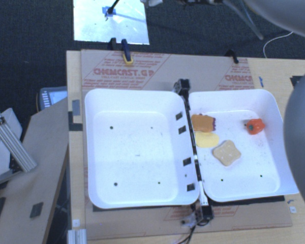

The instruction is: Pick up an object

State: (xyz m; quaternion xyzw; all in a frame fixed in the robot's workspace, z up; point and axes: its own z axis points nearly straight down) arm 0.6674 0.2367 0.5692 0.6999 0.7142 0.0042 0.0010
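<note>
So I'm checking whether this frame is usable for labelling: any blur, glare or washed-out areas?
Camera view: the arm at the top right is soft and blurred; the metal sheet glares; both white bins are bright with little shading; the toast piece and orange item are distinct though slightly soft.

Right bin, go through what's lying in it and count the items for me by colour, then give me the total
Orange with a purple edge: 1, the flat piece by the divider
Yellow: 1, the flat disc
Tan: 1, the toast-shaped piece
Red-orange: 1, the small pepper-like item
Total: 4, all in the right bin
</note>
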